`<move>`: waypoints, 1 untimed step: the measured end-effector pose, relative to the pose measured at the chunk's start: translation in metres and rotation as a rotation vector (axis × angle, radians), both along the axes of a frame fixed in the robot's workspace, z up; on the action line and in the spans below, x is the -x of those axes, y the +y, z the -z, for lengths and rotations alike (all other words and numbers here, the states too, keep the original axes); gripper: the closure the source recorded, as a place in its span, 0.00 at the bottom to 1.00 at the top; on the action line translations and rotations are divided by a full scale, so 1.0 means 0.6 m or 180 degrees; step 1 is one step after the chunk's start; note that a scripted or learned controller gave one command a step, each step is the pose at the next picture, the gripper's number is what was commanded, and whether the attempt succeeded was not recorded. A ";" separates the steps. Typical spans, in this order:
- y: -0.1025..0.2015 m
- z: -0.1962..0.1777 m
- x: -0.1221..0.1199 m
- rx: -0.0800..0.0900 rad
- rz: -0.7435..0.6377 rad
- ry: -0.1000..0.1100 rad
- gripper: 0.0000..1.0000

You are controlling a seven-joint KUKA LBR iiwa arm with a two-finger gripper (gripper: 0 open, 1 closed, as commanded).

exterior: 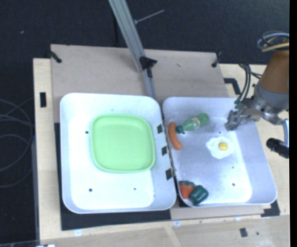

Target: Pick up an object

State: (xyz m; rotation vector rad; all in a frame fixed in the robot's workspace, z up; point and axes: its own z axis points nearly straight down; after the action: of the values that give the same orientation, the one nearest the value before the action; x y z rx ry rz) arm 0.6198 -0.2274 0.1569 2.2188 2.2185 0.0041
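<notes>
Left bin [76, 138]: holds one green plate [123, 143], flat, roughly centred, not a likely pick from here, well apart from the arm. Right bin [256, 169]: holds the small stuff. Against its left wall, orange sausage-like piece [174, 136], lying along the divider. Just beside it, green bottle [195, 122], on its side, cap end toward the sausage, touching or nearly so, cannot tell which. Lower left corner: red-and-green vegetable toy [193, 192], tucked into the curve of the wall. Further right, toy fried egg [221, 147], flat on bare floor, apart from everything else. Right again, gripper [234, 120] above the upper right part of the bin, just up-right of the egg, nothing between the fingers; open or closed, cannot tell, too small and blurred.

Step, as judged: approach, nothing picked yet. Nearest candidate probably the egg; bottle next. Next move likely calls for shifting over a target, lining up, descending, closing. Egg thin and flat, so hard to get fingers under; likely slip. Sausage and corner toy hug the walls, little finger room. Metal pole [130, 32] crosses the top centre, clear of the right bin's middle.
</notes>
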 end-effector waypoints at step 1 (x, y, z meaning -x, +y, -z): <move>0.016 -0.090 -0.006 0.0001 -0.0003 -0.0004 1.00</move>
State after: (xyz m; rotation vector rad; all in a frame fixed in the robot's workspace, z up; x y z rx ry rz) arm 0.6233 -0.2179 0.2110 2.2172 2.2188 0.0051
